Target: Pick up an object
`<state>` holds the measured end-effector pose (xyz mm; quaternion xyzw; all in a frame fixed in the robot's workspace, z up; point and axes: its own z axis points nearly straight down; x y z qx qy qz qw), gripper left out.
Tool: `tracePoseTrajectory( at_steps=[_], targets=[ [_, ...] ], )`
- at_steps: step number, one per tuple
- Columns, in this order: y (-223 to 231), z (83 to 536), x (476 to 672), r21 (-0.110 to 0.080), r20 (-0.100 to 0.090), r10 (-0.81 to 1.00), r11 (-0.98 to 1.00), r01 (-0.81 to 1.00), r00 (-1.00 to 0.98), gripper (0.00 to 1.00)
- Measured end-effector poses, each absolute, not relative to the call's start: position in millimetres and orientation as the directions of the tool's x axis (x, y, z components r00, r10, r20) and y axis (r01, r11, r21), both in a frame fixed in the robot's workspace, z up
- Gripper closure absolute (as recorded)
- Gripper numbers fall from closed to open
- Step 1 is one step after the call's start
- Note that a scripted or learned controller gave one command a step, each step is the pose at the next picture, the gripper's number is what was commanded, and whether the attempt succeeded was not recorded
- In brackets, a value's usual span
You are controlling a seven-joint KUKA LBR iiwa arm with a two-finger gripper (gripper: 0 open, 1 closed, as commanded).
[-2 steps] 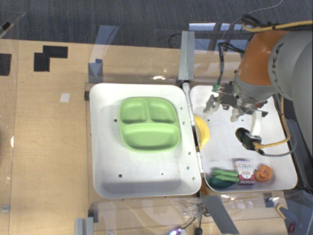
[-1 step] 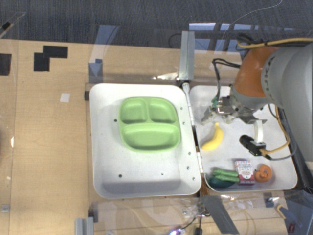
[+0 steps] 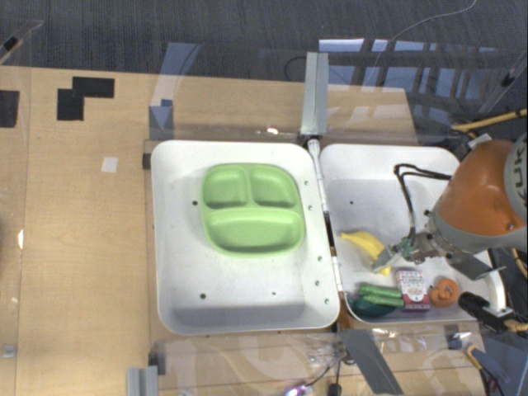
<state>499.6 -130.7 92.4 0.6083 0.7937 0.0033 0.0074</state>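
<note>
In the right bin (image 3: 363, 180) lies a yellow banana (image 3: 363, 242), left of centre. My gripper (image 3: 394, 256) hangs low over the bin, just right of the banana's near end and close to touching it. A small yellow bit shows right under the gripper's tip. Below it, along the bin's front wall, lie a green vegetable (image 3: 378, 297), a red and white packet (image 3: 412, 288) and a small orange piece (image 3: 445, 291). The orange band of the arm (image 3: 483, 196) covers the bin's right side.
The left bin (image 3: 177, 246) holds a green divided plate (image 3: 251, 207). A black cable (image 3: 406, 190) loops from the arm across the right bin's back half. A metal divider (image 3: 326, 221) separates the bins.
</note>
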Motion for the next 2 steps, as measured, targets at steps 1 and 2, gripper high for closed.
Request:
tracePoseTrajectory(
  at_steps=[1, 2],
  targets=[
    [-127, 104, 502.8, 0.021, -0.003, 0.965, 0.262, 0.965, -0.262, 1.00],
    [-75, 238, 533.8, 0.007, -0.003, 0.947, 0.320, 0.947, -0.320, 1.00]
  ],
)
